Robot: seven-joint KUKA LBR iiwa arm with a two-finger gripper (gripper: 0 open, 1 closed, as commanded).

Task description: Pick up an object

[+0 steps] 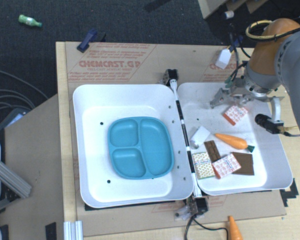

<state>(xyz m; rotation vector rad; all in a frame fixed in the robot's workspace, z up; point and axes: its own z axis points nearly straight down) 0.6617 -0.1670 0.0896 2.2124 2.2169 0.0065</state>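
Cardboard-topped bench [115, 59] carries two white bins; left bin [85, 104] holds blue plate [140, 147]. Fingers [231, 95] spread, low over right bin [270, 174], just beside red-white packet [235, 114]. Best approach: centre over packet, drop straight, close squarely, avoid carrot [231, 140].

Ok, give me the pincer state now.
Pincer: low in the right bin, just above the red-and-white packet; whether it is open or shut cannot be told, and nothing visibly held.

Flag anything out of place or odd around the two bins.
A small green object lies on the dark floor, away from the bench. An orange item sits outside the right bin, at the bench's front edge. Inside the bins, nothing looks spilled.
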